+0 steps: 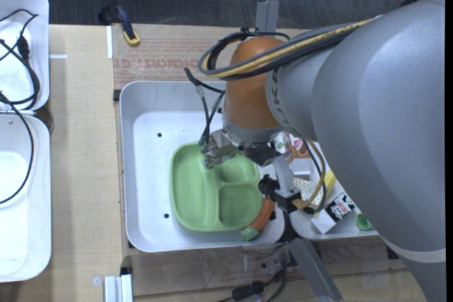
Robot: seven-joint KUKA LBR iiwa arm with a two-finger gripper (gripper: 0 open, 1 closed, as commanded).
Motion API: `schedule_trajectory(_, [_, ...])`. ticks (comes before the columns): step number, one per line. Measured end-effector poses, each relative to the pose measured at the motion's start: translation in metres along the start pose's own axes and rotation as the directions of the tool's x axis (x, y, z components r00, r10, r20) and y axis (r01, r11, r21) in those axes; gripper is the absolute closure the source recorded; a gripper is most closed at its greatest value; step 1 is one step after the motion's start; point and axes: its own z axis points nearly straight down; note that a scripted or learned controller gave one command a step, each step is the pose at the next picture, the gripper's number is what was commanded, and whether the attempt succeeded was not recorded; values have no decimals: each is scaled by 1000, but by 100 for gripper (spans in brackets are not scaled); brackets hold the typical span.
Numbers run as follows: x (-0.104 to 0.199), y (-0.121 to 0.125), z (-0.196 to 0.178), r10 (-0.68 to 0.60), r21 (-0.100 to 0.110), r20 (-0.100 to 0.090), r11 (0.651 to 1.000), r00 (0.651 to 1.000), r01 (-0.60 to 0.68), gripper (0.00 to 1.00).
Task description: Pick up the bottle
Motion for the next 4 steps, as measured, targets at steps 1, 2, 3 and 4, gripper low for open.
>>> schedule_trajectory(1, [-5,-1,0,5,1,6,1000,1000,-5,0])
schedule_trajectory(2, [40,-2,22,238,-2,7,971,971,-238,0])
schedule_trajectory(3, [34,-2,11,242,-6,14,970,970,-242,100])
schedule_trajectory(4, [35,-2,13,241,-2,14,970,970,-241,0])
